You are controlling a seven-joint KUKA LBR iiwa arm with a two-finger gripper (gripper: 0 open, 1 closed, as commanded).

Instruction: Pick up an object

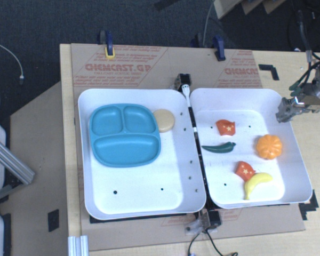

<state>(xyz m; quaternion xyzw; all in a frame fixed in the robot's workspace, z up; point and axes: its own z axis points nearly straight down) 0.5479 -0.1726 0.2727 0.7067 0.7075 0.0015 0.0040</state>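
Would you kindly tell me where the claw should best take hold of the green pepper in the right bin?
Probably across the middle of the green pepper, coming straight down from above. It lies flat, long and thin, running left to right with bare bin floor on both long sides, so the narrow width there likely suits the claw.

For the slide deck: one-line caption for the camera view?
Gripper at right bin's far edge; pumpkin, pepper, banana inside; blue tray in left bin.
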